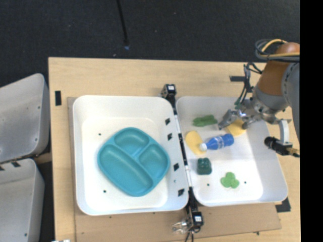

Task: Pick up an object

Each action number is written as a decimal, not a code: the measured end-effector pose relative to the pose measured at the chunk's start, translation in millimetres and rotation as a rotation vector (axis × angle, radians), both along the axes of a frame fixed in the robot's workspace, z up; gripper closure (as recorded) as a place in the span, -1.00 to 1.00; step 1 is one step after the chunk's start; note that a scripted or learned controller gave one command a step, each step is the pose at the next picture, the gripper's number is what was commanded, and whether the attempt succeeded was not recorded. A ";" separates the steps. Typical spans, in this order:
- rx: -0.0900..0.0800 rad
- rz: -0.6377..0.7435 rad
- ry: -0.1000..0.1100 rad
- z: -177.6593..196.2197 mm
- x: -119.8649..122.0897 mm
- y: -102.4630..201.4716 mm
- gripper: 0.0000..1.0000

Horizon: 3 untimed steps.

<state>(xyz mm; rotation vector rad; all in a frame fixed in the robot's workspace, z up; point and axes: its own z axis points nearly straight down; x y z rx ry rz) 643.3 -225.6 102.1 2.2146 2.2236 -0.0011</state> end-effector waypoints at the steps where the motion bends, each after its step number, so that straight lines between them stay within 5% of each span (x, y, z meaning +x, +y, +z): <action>1: -0.002 0.000 -0.003 11.1 0.7 -0.8 1.00; 3: 0.001 0.000 -0.002 114.2 7.3 2.0 1.00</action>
